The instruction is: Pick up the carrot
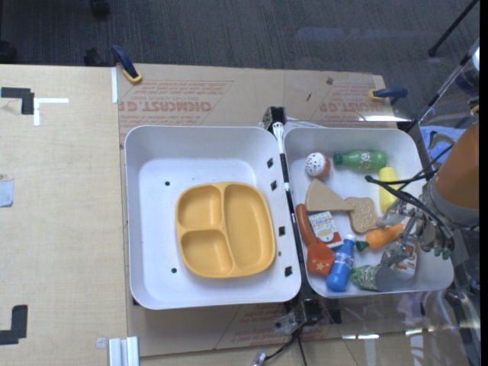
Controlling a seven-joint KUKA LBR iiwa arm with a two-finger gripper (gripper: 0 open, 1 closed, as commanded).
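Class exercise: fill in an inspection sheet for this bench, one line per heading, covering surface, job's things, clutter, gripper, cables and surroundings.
Surface: two shallow white bins side by side on brown cardboard.
Job's things: small orange carrot in the right bin, near its right wall.
Clutter: yellow three-compartment plate in the left bin; green bottle, blue bottle, bread slice in the right.
Gripper: two-finger gripper low over the right bin beside the carrot.
Cables: black cables over the right bin.
Surroundings: blue clamps, grey carpet.
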